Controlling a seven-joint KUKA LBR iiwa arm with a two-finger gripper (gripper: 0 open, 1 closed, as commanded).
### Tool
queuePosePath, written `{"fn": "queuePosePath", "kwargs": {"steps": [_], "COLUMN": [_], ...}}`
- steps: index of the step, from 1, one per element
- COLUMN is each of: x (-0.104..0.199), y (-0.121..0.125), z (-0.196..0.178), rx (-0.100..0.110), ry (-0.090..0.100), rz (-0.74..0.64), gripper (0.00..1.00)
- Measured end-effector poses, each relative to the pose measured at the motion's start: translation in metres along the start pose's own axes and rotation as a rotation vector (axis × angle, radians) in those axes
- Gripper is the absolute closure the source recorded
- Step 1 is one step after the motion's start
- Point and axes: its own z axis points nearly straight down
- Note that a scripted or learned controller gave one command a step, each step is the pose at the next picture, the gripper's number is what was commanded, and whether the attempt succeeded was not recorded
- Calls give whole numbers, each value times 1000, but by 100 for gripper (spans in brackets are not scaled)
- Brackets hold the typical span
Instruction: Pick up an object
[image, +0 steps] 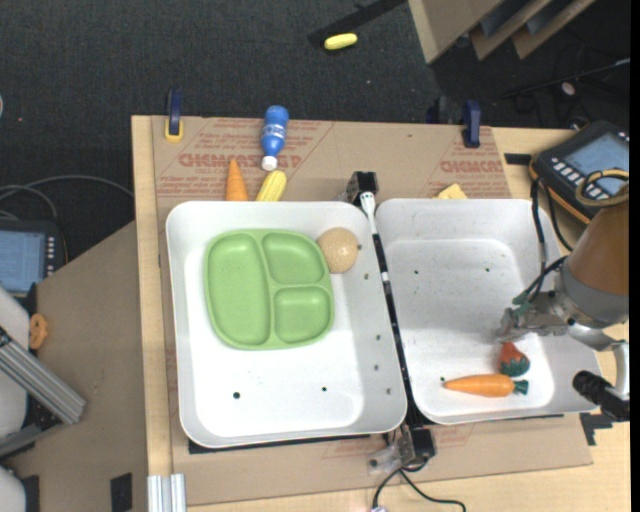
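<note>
Here we read red printing on the brown cardboard (330, 150) under the bins; it seems to begin "CHEM", the rest too faint to make out. The hand (528, 318) sits at the right of the frame, low over the right bin (450, 260), below the arm's orange band. We cannot tell how far it is open or whether it has hold of anything. Just below it lies a small red and green toy (513, 360), and just beneath that, a carrot (480, 385), at the bin's lower edge. The left bin (280, 400) holds a green tray (268, 288) with a tan ball (338, 248) at its upper right corner. On the counter (150, 300) above the left bin lie a blue-and-white bottle (273, 135), a yellow piece (271, 185) and an orange cone (235, 182). Dark carpet (100, 60) surrounds the counter.
</note>
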Motion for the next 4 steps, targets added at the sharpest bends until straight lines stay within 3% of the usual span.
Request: {"fn": "queuePosePath", "kwargs": {"steps": [1, 2, 3, 4], "x": [0, 15, 13, 61], "y": [0, -23, -21, -1], "z": [1, 13, 2, -34], "rx": [1, 8, 1, -3], "ry": [0, 5, 0, 1], "rz": [0, 0, 0, -8], "gripper": [0, 0, 100, 100]}}
